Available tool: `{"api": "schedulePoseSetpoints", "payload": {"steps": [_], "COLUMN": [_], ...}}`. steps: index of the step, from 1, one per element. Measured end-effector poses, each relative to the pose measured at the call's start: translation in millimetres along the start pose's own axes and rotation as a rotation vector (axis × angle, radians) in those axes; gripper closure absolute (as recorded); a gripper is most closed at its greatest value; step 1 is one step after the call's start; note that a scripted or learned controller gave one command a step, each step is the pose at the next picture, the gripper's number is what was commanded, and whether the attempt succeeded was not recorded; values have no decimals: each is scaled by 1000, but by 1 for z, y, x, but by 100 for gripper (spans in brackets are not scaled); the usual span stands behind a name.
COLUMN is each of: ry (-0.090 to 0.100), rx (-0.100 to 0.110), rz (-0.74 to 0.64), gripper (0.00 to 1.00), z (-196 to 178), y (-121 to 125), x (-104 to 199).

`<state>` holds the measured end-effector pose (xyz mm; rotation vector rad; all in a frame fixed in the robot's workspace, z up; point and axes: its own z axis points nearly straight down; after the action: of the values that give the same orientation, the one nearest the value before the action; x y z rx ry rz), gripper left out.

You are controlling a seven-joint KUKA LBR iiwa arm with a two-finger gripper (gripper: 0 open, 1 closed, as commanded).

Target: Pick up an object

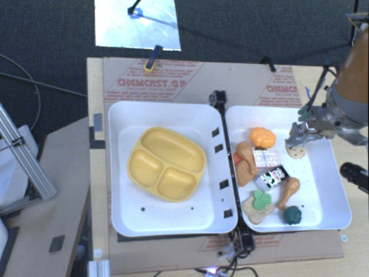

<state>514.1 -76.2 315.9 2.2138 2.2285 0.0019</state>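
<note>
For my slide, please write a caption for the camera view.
Gripper above a cookie in the right bin; yellow divided plate in the left bin.

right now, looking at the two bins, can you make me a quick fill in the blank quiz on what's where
1. The yellow divided tray lies in the ____ bin as the camera sees it.
2. The toy food, such as the orange fruit and the drumstick, lies in the ____ bin.
3. The gripper hovers just above a round ____ near that bin's far right side.
4. The yellow tray has ____ compartments.

Missing words: left; right; cookie; three
</note>
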Motion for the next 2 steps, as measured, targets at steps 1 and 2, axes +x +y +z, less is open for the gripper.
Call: {"api": "schedulePoseSetpoints", "payload": {"steps": [1, 2], "ry": [-2, -1], "rx": [0, -3], "rz": [9, 0], "gripper": [100, 100], "z": [13, 16], "y": [-29, 9], "x": [-32, -5]}}
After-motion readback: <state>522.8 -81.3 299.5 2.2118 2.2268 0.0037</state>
